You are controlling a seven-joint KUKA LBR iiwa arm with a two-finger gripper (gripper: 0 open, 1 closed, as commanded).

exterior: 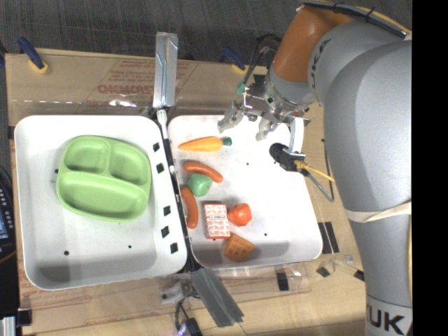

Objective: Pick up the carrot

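Note:
An orange carrot point(201, 144) with a green stem end lies flat near the back left corner of the right bin point(294, 208). My gripper point(246, 124) hangs over the back of the same bin, to the right of the carrot and a little above it. Its two fingers point(228, 120) are spread apart with nothing between them. A small gap separates the left fingertip from the carrot's green end.
The right bin also holds two sausages point(203, 170) point(190, 207), a green pepper point(199, 185), a tomato point(240, 214), a small carton point(216, 220) and an orange wedge point(239, 248). A green divided plate point(105, 177) sits in the left bin point(42, 257).

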